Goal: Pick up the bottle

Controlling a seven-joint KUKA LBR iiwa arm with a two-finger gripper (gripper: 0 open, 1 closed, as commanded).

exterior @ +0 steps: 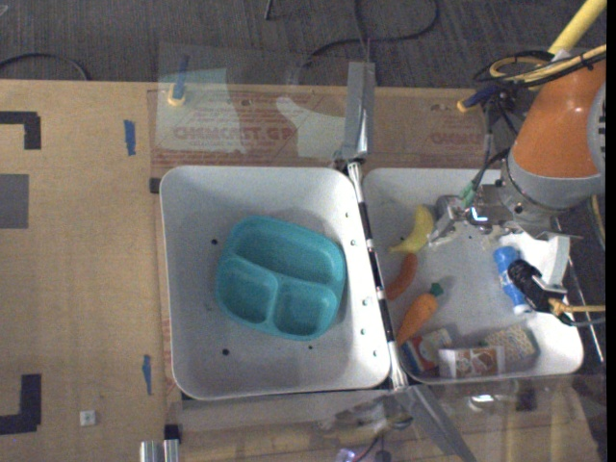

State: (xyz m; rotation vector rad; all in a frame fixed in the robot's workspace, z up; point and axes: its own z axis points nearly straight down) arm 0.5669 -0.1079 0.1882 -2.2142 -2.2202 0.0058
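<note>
- gripper (460, 218) over right bin (568, 354), upper part, near banana (416, 231); can't tell if open or closed, nothing seen between fingers
- bottle (509, 275) w/ blue label at right side of right bin, apart from gripper
- carrot (418, 316) + reddish sausage (401, 275) near bin's left wall
- small box (472, 361) along front edge
- teal divided tray (280, 278) in left bin (183, 258)
</note>
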